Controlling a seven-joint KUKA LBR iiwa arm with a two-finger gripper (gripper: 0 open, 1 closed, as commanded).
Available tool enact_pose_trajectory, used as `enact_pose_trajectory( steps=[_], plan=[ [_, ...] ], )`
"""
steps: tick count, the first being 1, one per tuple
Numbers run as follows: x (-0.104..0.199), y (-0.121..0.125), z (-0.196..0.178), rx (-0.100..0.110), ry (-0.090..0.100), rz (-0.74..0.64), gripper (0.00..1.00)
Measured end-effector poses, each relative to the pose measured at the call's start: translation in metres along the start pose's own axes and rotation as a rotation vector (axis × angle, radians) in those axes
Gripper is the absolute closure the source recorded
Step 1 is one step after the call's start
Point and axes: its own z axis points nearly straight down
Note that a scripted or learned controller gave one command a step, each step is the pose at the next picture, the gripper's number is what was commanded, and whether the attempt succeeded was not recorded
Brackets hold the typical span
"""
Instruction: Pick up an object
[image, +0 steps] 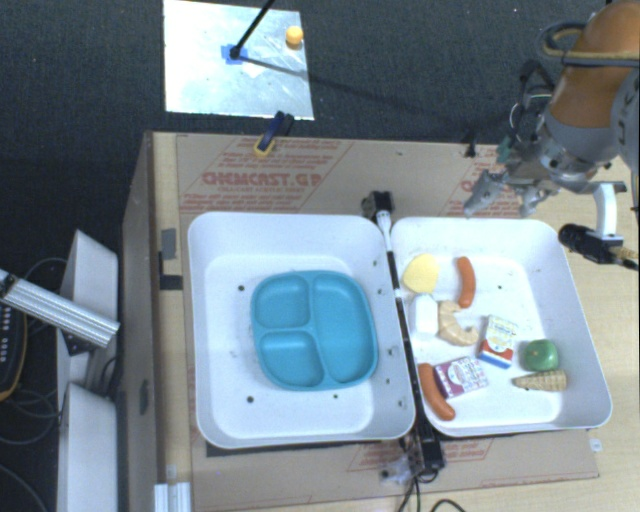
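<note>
In the camera view, the gripper (508, 195) hangs over the right bin's (575, 300) far rim, fingers spread with nothing between them. The nearest pickable thing, an upright-lying sausage (466, 281), sits below and slightly left of it.

toy food (465, 340) lies scattered in right bin (575, 290), approx 9 pcs.

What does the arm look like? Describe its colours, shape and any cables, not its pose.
The arm is grey and rounded, with a broad orange band above the wrist. Dark cables loop along its left side. Below the band sits a pale grey metallic wrist section leading to the gripper, which ends in slim light-grey fingers. No markings are legible.
</note>
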Motion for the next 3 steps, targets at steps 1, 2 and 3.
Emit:
enact_pose_trajectory(
  steps=[1,2,3],
  plan=[
    [-0.012,-0.035,0.079,0.002,0.000,0.002,0.00],
    [0.013,-0.031,0.159,-0.001,0.000,0.000,0.00],
    [0.013,-0.031,0.148,-0.003,0.000,-0.001,1.00]
  ],
)
